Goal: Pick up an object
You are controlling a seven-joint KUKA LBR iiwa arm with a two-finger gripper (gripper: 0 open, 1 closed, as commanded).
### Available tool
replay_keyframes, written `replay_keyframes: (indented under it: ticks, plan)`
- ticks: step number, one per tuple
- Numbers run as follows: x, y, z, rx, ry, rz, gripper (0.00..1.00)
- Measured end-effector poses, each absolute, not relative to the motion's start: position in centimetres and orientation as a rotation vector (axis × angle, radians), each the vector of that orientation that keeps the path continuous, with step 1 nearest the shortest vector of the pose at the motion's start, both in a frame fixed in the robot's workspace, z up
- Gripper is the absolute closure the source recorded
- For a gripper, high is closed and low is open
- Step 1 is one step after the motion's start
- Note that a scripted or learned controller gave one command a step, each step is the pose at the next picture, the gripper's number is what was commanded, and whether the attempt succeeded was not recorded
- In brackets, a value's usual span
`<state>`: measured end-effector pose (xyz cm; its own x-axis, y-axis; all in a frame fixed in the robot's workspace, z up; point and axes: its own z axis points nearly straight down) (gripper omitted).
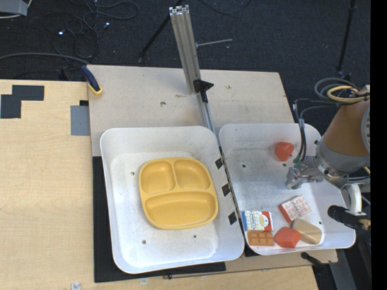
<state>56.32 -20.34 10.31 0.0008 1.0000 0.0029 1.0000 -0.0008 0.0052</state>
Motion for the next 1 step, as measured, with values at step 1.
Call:
replay_keyframes:
  ticks: [1]
  plan:
    - [56.02, -19.63, 14.98, 2.218, 2.222, 0.002, 1.0]
